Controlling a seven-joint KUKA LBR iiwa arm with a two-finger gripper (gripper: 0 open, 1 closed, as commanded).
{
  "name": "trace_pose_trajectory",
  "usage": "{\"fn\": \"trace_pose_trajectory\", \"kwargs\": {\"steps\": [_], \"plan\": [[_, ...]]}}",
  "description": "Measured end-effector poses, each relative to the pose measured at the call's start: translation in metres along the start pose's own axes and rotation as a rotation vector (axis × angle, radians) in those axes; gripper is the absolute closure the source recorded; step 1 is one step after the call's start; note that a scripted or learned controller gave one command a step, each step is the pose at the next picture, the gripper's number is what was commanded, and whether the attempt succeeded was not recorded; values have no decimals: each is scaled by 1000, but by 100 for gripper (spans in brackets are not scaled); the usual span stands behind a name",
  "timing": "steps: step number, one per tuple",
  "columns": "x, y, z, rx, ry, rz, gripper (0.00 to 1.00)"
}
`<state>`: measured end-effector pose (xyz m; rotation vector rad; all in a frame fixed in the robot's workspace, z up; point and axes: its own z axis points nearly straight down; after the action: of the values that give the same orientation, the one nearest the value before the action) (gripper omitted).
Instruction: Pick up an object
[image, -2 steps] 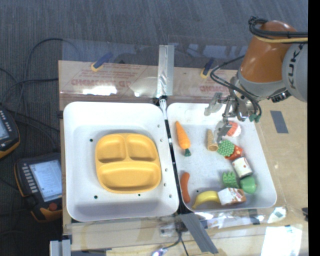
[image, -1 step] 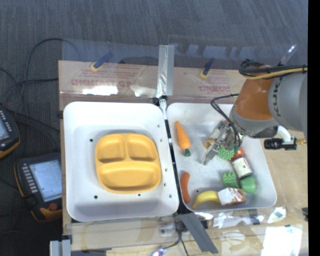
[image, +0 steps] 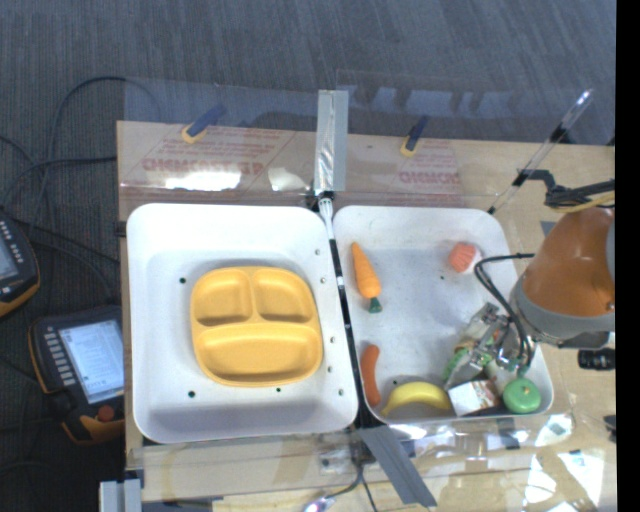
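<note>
The pincer (image: 487, 352) is being held low in the right bin's (image: 420, 222) near right corner, over a small white block (image: 470, 398), beside a green round toy (image: 521, 396) and a banana (image: 417, 398). Whether it is gripping cannot be told. Nothing is seen being lifted, so the pick is being judged as not yet done. A carrot (image: 365, 273) is lying well apart; a yellow divided plate (image: 257, 324) is resting in the left bin (image: 160, 235).

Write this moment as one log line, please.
gripper low in right bin | near banana, green toy | yellow tray in left bin
</note>
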<state>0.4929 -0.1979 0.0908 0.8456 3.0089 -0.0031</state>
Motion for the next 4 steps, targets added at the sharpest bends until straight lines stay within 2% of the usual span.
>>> {"fn": "trace_pose_trajectory", "kwargs": {"steps": [1,2,3,4], "plan": [[22,51,-1,1,-6,-221,0],[42,84,-1,-1,-4,-141,0],[-40,149,-90,-2,17,-499,0],[-86,156,1,-3,15,-572,0]]}}
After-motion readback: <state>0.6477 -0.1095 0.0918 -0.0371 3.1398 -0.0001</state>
